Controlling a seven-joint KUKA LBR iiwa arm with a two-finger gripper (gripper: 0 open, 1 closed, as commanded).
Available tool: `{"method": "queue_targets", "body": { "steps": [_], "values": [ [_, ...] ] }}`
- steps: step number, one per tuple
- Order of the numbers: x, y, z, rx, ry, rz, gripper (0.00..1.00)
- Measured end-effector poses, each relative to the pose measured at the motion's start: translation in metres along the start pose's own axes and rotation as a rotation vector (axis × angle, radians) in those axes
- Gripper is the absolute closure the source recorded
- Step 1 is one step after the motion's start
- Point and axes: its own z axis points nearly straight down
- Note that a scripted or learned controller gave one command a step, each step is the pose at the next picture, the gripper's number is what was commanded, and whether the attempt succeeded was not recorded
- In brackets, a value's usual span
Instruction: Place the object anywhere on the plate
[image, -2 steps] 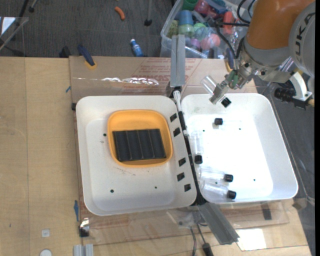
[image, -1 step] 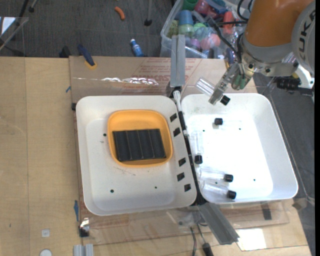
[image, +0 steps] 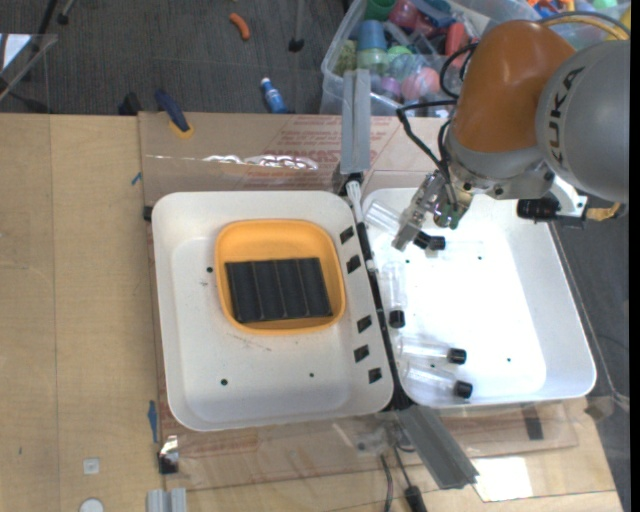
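Left bin (image: 190, 390): an orange plate (image: 228, 250) carries a dark ribbed block (image: 278, 290). Right bin (image: 560, 340): clear black-capped vials (image: 432, 355) lie near its left wall. Above its upper-left corner hangs the gripper (image: 408, 237); whether it is spread or pressed together cannot be told.

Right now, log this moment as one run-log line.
gripper: above right white bin, upper left corner | clear tubes with black caps: lying in right bin | orange square plate: left white bin, bearing dark ridged block
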Motion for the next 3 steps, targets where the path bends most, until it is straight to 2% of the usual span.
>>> {"method": "queue_targets", "body": {
  "steps": [1,2,3],
  "values": [
    [0.012,0.017,-0.001,0.000,0.000,-0.192,1.00],
    [0.012,0.017,-0.001,0.000,0.000,-0.192,0.00],
    [-0.009,-0.016,-0.055,-0.002,-0.007,-0.306,0.00]
  ]
}}
